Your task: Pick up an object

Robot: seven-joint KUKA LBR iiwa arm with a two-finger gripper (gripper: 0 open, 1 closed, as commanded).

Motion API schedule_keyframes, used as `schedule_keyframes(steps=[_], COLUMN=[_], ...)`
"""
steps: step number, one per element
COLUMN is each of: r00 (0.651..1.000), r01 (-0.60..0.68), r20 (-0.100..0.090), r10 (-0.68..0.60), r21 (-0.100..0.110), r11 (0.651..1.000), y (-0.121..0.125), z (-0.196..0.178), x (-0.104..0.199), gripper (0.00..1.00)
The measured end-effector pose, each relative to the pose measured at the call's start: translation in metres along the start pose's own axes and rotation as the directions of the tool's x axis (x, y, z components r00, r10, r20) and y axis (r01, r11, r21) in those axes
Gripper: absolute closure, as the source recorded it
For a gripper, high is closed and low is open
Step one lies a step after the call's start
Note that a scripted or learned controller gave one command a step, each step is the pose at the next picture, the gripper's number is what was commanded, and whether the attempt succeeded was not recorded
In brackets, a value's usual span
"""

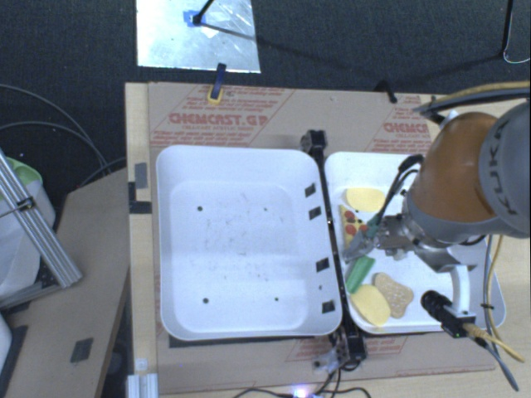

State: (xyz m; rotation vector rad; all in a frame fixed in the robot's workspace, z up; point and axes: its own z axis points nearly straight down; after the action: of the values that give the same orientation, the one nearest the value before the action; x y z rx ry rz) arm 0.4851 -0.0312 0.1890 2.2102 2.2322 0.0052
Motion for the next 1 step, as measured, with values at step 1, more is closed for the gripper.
schedule_keyframes(steps=[1], r00=[1.0], r01=[-0.016], r20=[0.006], r10=[0.016], r21=[0.004], r11=[1.0], y=[0.0278], z=[0.1002], x=[-0.0986], gripper=[0.0])
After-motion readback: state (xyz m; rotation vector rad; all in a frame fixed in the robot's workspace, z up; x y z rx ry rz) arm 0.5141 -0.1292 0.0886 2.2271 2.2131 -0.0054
